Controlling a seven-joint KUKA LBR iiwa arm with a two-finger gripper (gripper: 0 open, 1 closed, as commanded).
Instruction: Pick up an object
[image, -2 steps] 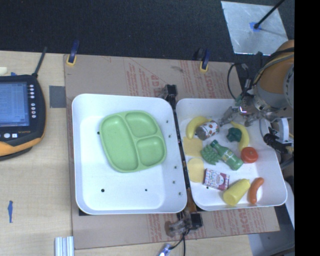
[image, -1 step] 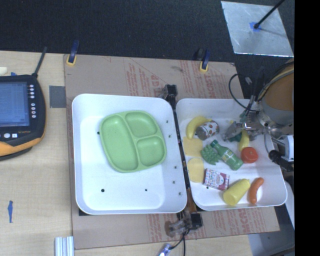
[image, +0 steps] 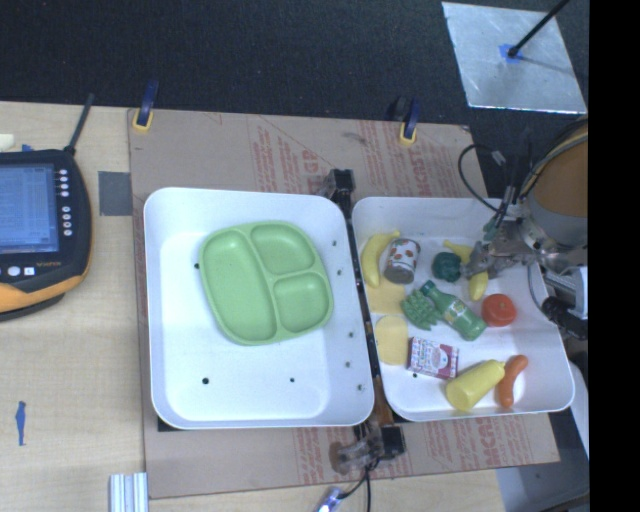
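Two shallow white bins sat side by side on the bench. The left bin (image: 170, 390) held a green divided plate (image: 266, 281). The right bin (image: 540, 400) held a banana (image: 373, 260), a small can (image: 401, 260), a dark green round item (image: 446, 266), a green bottle (image: 452, 311), a red tomato (image: 498, 309), a red-and-white carton (image: 432, 357), a yellow squash (image: 473, 384) and an orange carrot (image: 510, 381). The gripper (image: 487, 258) hung low over the right bin's far right part, near the tomato; how far its jaws were parted could not be told, and no object was seen between them.
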